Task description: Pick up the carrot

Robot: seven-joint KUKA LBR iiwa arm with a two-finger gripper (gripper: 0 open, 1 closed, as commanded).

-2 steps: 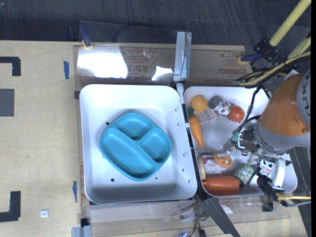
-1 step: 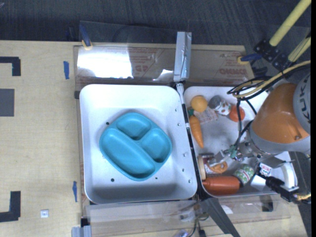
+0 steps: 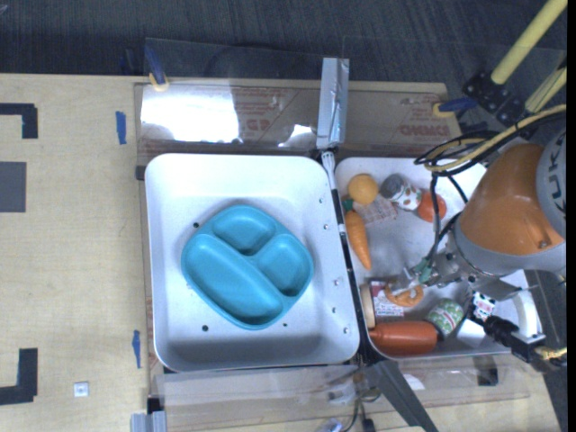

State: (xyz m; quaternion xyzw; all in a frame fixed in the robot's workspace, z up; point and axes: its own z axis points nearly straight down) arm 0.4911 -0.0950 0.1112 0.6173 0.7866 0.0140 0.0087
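Observation:
The carrot (image 3: 358,238) is orange and tapered. It lies lengthwise along the left wall of the right bin (image 3: 524,302), thick end toward the back. The gripper (image 3: 425,273) hangs low over the middle of that bin, to the right of the carrot and slightly nearer the front, with a clear gap between them. It sits just above a small packet with an orange picture (image 3: 392,297). The grey arm with its orange band (image 3: 511,216) covers the bin's right side.
A yellow-orange round fruit (image 3: 363,188), a grey lump (image 3: 392,185) and a red-and-white item (image 3: 425,203) lie behind the carrot. A red sausage (image 3: 405,335) and a green can (image 3: 445,317) sit at the front. The left bin (image 3: 171,205) holds a blue divided plate (image 3: 247,264).

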